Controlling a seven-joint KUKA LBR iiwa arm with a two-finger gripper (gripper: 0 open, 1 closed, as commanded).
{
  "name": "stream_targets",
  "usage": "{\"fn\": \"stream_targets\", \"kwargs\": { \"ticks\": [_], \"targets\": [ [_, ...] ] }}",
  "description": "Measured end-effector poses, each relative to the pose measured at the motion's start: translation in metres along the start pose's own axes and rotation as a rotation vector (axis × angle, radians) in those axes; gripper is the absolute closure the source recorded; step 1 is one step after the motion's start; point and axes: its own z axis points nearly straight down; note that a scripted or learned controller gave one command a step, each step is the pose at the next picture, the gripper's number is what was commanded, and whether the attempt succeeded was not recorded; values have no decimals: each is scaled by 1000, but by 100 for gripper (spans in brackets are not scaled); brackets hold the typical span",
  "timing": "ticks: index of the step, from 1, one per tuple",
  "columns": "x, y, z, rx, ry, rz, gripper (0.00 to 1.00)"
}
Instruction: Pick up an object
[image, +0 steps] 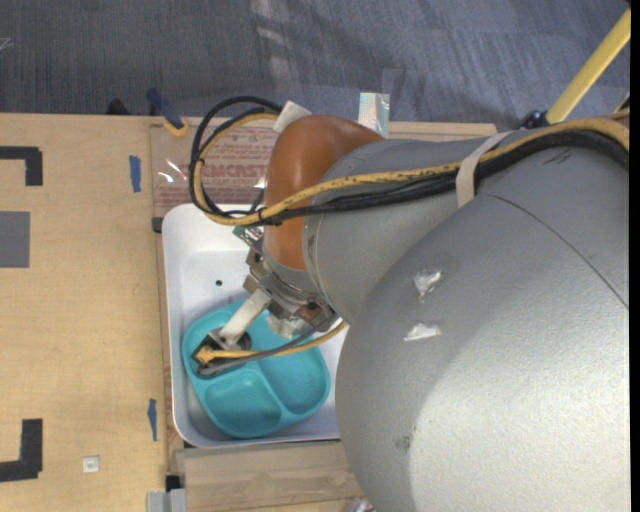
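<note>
Camera view, looking down at a slant. Huge grey arm (480, 330) across the whole right half, reaching in from the right; orange band (300, 170) above the wrist, top centre. Wrist pointed down into the white bin (195, 250) on the tan counter (80, 300). Bin's right side covered by the arm.

Hand (287, 316) low inside the bin, about mid-length, toward the right, mostly hidden under the wrist. Open or closed: cannot tell.

Teal divided dish (270, 395) flat on the bin floor at the near end, taking up most of that end. Lower rim close to the near wall, left rim close to the left wall, right rim running up to the arm. Raised ridges inside, splitting it into compartments.

Hand over the dish's far rim, at its upper right part; rest of the dish below and left of the hand in the picture. Contact between hand and dish: cannot tell.

Left of the bin on the counter: black tape marks (30, 165) and short blue tape strips (134, 172). Sheet with red print (232, 165) just beyond the bin's far wall. Dark grey floor (300, 40) past the counter's far edge.
</note>
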Motion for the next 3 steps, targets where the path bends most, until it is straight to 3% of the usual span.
{"fn": "stream_targets", "kwargs": {
  "ticks": [1, 2, 3],
  "targets": [
    [-20, -13, 106, -6, 19, 405, 100],
    [-7, -7, 8, 1, 11, 510, 100],
    [-22, -21, -18, 2, 1, 147, 100]
  ]
}}
